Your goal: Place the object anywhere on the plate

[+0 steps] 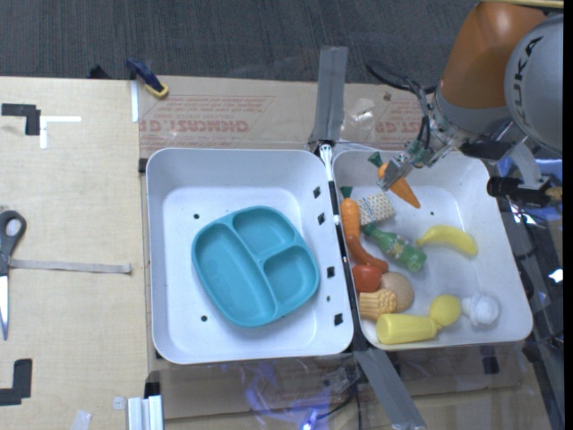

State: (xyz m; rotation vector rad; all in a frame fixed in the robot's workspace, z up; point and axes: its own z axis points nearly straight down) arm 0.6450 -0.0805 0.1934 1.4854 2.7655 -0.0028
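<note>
Two white bins sit side by side. Left bin [161, 240] holds a blue three-compartment plate [255, 265] with nothing on it. Right bin [501, 267] holds toy food: a yellow banana [450, 239], a green bottle [398, 249], a corn cob [376, 304], a yellow bottle-shaped toy [416, 323] and others crowded along its left wall. Above this bin's rear, the gripper [401, 167] is closed on an orange carrot [401, 189], which hangs tilted, tip down, clear of the floor
</note>
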